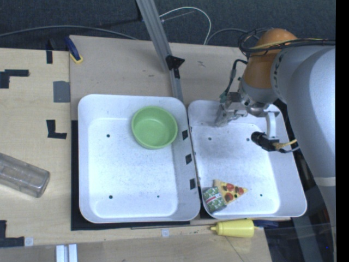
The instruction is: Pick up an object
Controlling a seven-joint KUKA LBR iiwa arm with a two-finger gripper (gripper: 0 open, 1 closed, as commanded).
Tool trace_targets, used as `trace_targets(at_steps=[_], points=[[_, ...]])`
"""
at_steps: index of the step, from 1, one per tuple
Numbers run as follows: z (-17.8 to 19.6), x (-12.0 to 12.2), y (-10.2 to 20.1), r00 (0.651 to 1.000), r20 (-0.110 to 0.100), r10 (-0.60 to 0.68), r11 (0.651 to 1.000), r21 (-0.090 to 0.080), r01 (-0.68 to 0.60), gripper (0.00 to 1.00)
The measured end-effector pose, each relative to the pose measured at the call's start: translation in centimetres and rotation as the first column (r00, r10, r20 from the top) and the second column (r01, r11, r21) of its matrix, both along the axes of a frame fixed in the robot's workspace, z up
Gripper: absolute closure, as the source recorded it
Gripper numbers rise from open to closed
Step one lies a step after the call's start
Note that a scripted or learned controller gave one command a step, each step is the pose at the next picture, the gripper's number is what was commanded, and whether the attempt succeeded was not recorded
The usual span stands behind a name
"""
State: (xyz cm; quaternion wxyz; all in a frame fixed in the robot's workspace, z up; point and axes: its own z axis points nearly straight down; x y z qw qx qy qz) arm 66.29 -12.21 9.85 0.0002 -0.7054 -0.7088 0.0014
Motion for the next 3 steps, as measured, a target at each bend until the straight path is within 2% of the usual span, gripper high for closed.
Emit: trace_targets(at_steps=[1,3], points=[[6.3,0.0,-0.3,1.0,0.008,-0.004,1.0,0.001,0.004,1.0],[15.6,0.9,0.1,1.0,0.007,-0.003,1.0,0.001,0.003,1.0]])
